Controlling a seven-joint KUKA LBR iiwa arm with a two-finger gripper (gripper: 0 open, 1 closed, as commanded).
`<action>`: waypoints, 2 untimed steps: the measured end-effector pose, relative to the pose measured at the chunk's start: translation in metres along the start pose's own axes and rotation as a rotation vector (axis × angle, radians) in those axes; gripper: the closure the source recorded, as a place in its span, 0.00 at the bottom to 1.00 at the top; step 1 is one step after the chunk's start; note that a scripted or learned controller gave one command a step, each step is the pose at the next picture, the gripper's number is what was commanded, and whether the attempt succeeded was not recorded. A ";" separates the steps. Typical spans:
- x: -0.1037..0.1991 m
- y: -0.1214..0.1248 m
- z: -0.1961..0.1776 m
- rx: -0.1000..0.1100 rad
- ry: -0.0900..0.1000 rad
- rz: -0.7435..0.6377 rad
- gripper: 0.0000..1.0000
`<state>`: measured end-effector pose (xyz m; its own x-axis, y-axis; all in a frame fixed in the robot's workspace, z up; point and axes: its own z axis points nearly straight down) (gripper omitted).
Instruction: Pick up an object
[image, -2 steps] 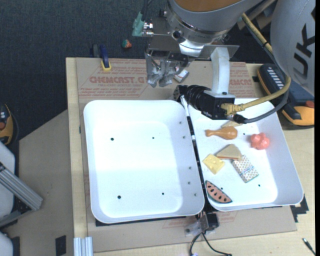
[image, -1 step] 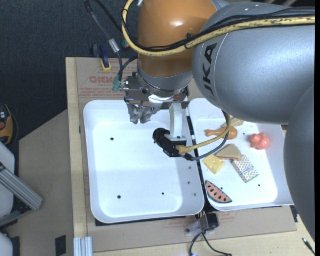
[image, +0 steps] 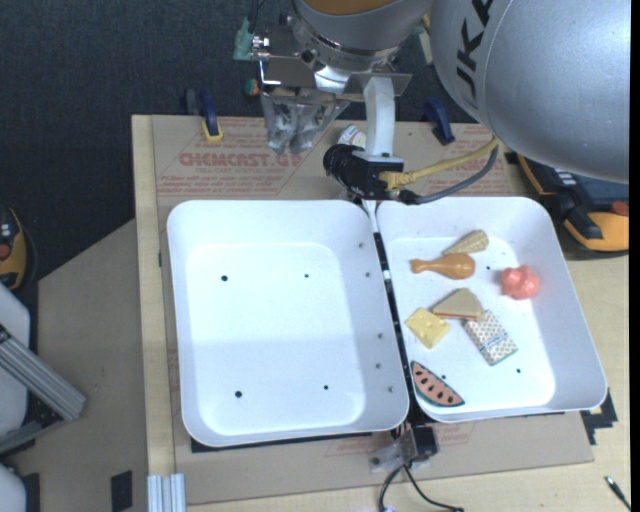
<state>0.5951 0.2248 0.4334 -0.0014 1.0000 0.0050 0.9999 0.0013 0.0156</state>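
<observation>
Nearest, flat red watermelon-slice toy (image: 437, 385) looks rigid, light, thin, so pinch across its edges; metal two-finger gripper (image: 290, 128) hangs beyond bins, grasping nothing, opening indiscernible.

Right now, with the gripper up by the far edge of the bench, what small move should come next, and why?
Probably swing the gripper toward the right bin and stop above the chicken drumstick. The gripper hangs beyond both bins over the cardboard, while every toy lies in the right bin; the drumstick sits nearest that far edge, with bare floor around it except a wedge beside its thick end.
</observation>
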 end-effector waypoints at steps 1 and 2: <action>-0.002 0.031 0.104 0.025 -0.009 0.004 1.00; -0.001 0.072 0.068 0.009 -0.004 0.002 1.00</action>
<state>0.6681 0.2245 0.3669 0.0004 1.0000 0.0015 1.0000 -0.0004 0.0066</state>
